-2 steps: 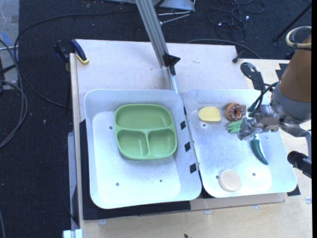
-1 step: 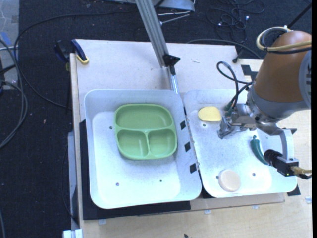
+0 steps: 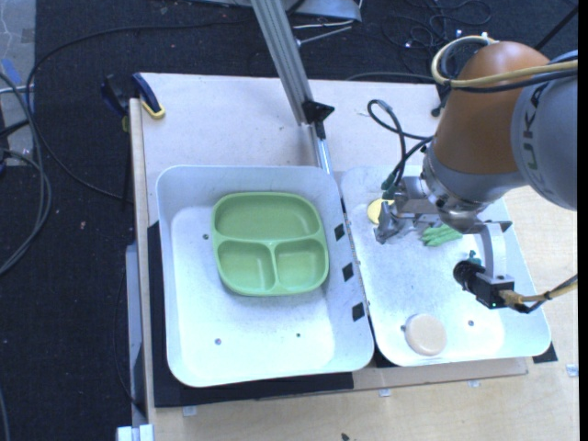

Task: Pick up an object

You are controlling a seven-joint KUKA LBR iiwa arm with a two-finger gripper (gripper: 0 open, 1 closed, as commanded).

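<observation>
My gripper [image 3: 390,227] hangs low over the far part of the right bin [image 3: 514,338], under the grey and orange arm. A small yellow object [image 3: 374,211] lies just to its left, partly hidden by the gripper. A green leafy-looking object [image 3: 442,236] pokes out just to its right, beneath the wrist. A round beige object [image 3: 425,333] rests near the bin's front edge, well apart from the gripper. I see nothing clearly held.
The left bin [image 3: 184,338] holds a green divided plate [image 3: 271,243]. A slanted metal pole [image 3: 285,49] rises behind the bins. Black clips [image 3: 347,272] sit along the seam between the bins.
</observation>
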